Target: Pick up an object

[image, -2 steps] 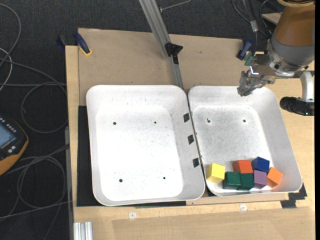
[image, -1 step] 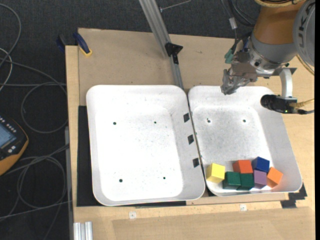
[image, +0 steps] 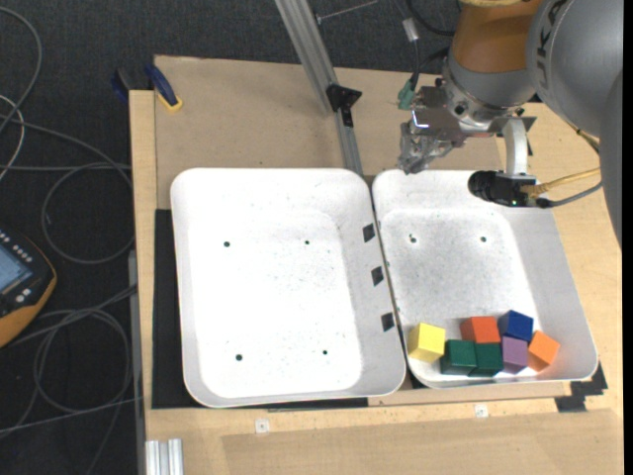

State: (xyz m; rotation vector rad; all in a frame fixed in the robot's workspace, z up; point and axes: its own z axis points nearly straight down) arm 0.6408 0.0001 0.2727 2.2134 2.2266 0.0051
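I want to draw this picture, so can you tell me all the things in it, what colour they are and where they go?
Bins: two, white, side by side on the bench.
Blocks: about seven; yellow, two green, red-orange, blue, purple, orange; huddled at the right bin's near edge.
Bench: one, tan.
Cables: several, dark, on the floor at left.
Metal pole: one, grey, slanting behind the bins.
Arm: one, grey with orange band, top right.
Claw: one, dark, above the right bin's far edge.
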